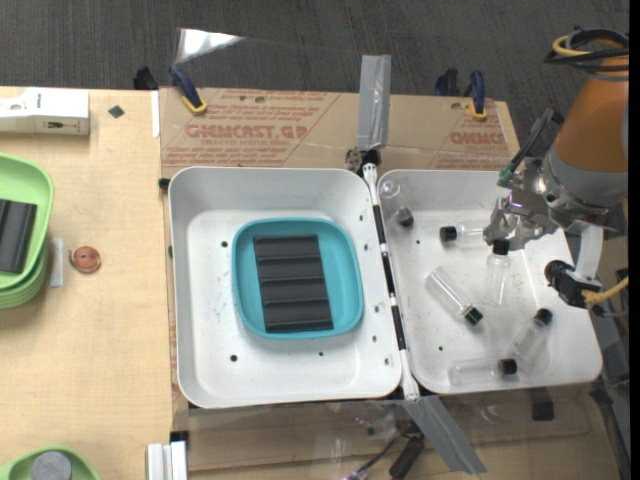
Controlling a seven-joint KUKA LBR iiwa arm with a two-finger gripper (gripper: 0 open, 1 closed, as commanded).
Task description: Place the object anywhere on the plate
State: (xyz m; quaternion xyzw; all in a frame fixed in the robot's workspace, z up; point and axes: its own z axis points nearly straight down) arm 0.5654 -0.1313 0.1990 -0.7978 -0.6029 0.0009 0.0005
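Plate point(247, 268) glossy teal plastic; vials point(452, 299) clear, probably glass; bins point(200, 358) smooth white plastic; bench point(90, 368) matt wood.

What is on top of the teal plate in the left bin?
A black ribbed block lies on the teal plate, covering its middle. Whatever is beneath the block is hidden.

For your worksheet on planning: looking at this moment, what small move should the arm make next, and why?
Probably a short descent. The gripper hangs over the right bin, just above a clear vial with a dark cap. The teal plate in the left bin bears no vial, so picking one up comes first.
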